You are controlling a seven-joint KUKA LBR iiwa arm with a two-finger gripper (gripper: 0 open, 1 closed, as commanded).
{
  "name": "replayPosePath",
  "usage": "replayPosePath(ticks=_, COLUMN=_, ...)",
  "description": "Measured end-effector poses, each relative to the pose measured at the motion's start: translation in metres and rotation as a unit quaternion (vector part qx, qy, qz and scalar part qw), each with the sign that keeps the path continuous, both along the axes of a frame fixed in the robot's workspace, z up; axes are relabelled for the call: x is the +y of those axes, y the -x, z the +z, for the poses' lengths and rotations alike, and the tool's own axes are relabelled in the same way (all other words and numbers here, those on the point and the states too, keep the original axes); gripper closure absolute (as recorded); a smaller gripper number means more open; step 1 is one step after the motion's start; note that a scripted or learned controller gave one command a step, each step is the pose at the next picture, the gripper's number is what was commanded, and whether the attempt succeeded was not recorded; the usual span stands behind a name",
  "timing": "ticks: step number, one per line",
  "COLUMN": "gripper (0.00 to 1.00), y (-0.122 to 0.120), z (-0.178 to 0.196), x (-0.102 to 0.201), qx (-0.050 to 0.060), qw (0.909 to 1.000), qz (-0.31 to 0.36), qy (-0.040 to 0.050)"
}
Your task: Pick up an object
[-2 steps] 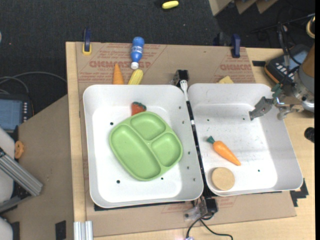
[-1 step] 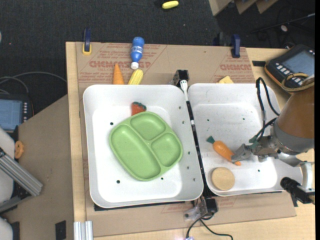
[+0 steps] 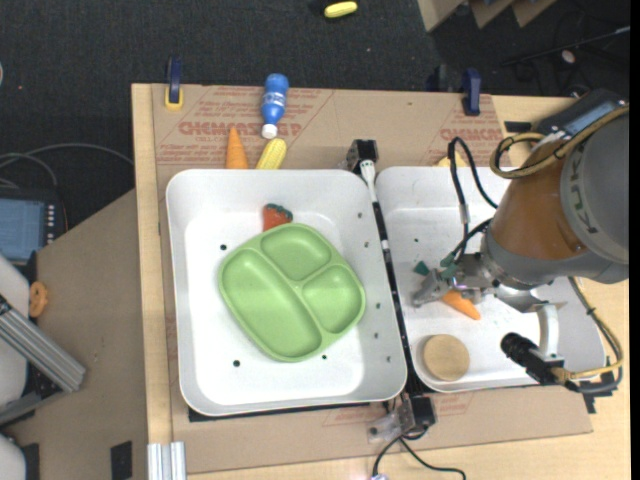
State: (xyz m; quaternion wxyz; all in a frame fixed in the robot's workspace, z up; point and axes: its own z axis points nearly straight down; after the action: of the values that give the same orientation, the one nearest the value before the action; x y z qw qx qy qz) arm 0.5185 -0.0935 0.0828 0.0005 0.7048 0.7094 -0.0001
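Carrot-like orange piece lies in the right bin, touching or just under the gripper, which sits low over the bin floor at the end of the arm. Whether the piece is between the jaws or merely beside them is not clear, so the pick looks at the closing stage at best, with the lift yet to come. How far the gripper is spread I cannot tell; the metal parts blur together. A small green scrap sits just at its far side. Nearer the camera than the gripper rests a round tan disc. Well off to the gripper's side, in the other bin, lie a green 3-compartment plate and a small red-orange toy.
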Motion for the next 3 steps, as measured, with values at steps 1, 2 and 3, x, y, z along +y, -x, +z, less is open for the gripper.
replayPosePath(ticks=1, gripper=0.0, y=-0.001, z=0.002, x=-0.005, qx=0.0, qw=1.0, qz=-0.003, qy=0.0)
replayPosePath(ticks=2, gripper=0.0, y=-0.012, z=0.002, x=-0.004, qx=-0.001, qw=1.0, qz=-0.003, qy=0.0001)
replayPosePath(ticks=3, gripper=1.0, y=-0.012, z=0.012, x=-0.004, qx=-0.002, qw=1.0, qz=-0.004, qy=0.0009)
